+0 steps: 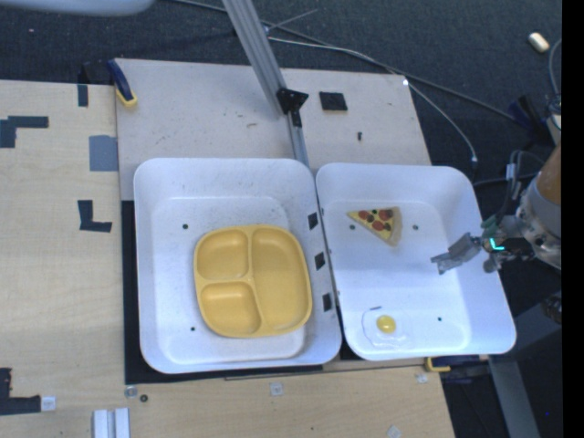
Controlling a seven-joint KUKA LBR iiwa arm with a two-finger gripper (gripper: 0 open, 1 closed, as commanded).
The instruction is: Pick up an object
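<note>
A toy pizza slice lies in the upper part of the right bin. Near that bin's front edge rests a toy fried egg. My gripper hangs over the right bin's right side, to the right of the pizza slice and above the egg. Its fingers stand open with nothing between them. The arm comes in from the right edge of the view.
A yellow three-compartment plate sits in the middle of the left bin. A metal pole slants down to the bins' back edge. Cables run over the dark floor behind the bench.
</note>
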